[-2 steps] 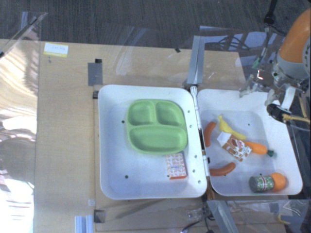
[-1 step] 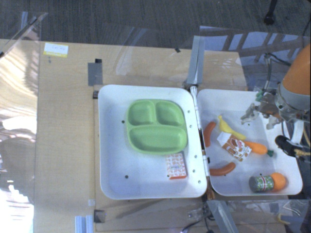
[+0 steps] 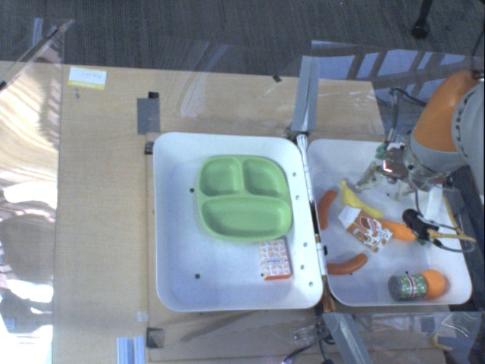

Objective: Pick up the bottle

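A: where's the bottle?
B: can't pick out a bottle for certain; right bin (image 3: 333, 290) has two sausages (image 3: 346, 264), banana (image 3: 355, 199), carton (image 3: 367, 230), carrot (image 3: 402, 230), green can (image 3: 408, 286) touching an orange (image 3: 433, 283)
A: gripper?
B: gripper (image 3: 388, 169) over the right bin's far side, near the banana; open or closed, cannot tell; nothing seen held
A: left bin?
B: left bin (image 3: 174, 279) holds green divided plate (image 3: 244, 197); small packet (image 3: 274, 259) just beside its near edge
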`<action>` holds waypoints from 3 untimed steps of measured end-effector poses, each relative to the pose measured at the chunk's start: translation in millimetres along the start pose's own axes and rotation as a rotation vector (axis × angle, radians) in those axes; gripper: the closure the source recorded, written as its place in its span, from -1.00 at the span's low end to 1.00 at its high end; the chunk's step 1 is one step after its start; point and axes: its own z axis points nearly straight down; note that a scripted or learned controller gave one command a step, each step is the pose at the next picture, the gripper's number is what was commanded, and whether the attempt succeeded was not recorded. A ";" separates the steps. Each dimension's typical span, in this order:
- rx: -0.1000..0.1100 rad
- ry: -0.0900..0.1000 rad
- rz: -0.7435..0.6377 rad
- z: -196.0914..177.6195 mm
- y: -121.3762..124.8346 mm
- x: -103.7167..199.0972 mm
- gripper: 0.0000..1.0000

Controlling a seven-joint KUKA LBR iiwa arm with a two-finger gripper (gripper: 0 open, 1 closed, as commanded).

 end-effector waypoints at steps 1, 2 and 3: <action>-0.002 0.001 0.232 -1.6 -54.2 -5.2 -1.00; 0.001 0.000 0.400 0.2 5.6 10.9 -1.00; 0.005 -0.002 0.752 -17.2 -25.7 -20.5 -1.00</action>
